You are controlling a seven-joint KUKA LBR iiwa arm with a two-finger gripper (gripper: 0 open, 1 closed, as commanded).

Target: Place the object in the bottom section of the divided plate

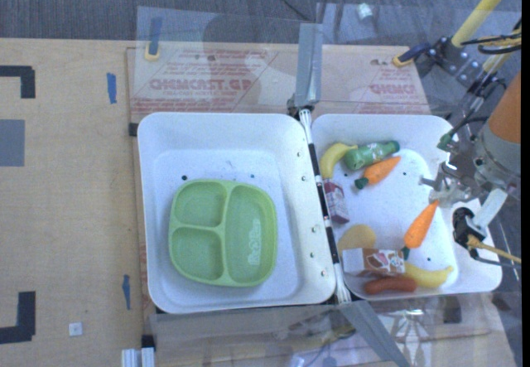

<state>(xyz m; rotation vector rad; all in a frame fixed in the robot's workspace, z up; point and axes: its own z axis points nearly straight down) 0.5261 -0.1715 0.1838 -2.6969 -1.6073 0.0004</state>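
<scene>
One carrot (420, 225) beside pincer (447, 189), long axis near-vertical, tip down-left.

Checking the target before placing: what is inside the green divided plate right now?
The green divided plate in the left bin shows bare green compartments. Whatever lies beneath it is covered.

Grey metal arm (484, 160), orange band, black cables, pale claw (451, 187)

Bright, even overhead light; soft shadows (slight blur, glare on plastic).
</scene>
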